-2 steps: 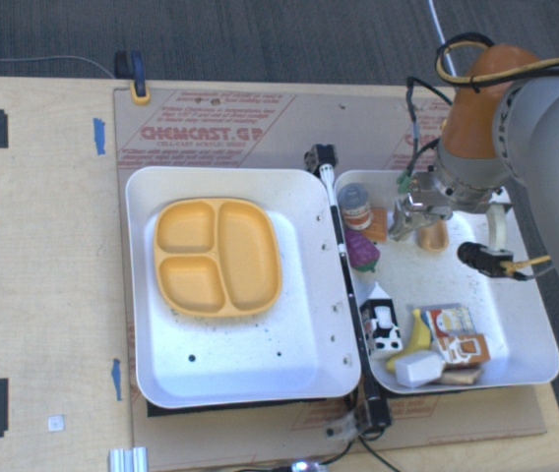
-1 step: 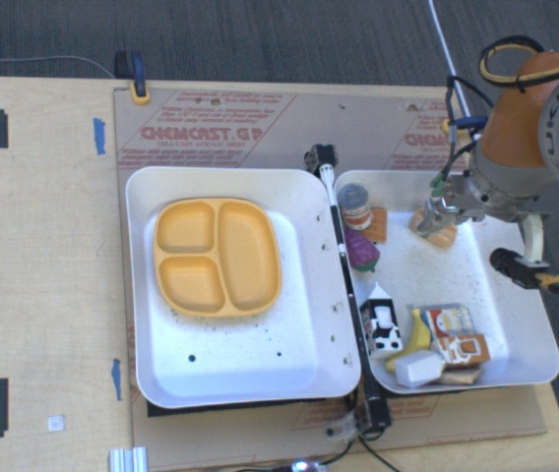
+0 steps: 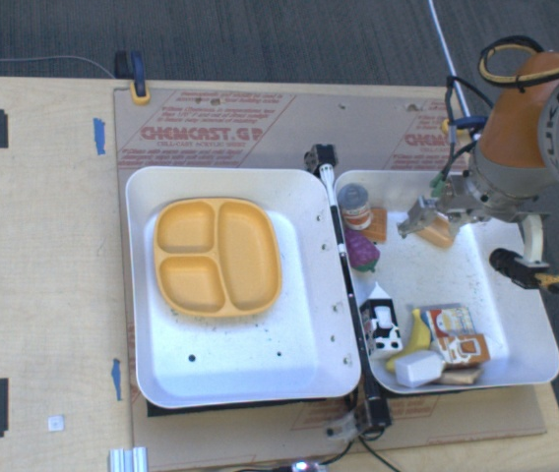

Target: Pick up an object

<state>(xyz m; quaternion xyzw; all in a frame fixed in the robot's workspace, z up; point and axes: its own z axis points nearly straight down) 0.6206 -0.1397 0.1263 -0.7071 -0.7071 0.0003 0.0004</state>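
Two bins side by side on the bench, the arm reaching in from the right.

The left bin (image 3: 142, 264) holds a divided plate (image 3: 217, 257) towards its back left. In the right bin (image 3: 516, 362), a small jar (image 3: 354, 205) stands at the back left corner with a rounded toy (image 3: 362, 252) just in front of it; a carton (image 3: 382, 324), a banana (image 3: 412, 337), a small block (image 3: 418, 370) and a packet (image 3: 455, 334) cluster along the front. The gripper (image 3: 427, 220) hovers over the bin's back part beside a wedge-shaped piece (image 3: 440, 231).

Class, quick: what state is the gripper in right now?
Gripper: over the right bin, by an orange block; open or shut cannot be told.
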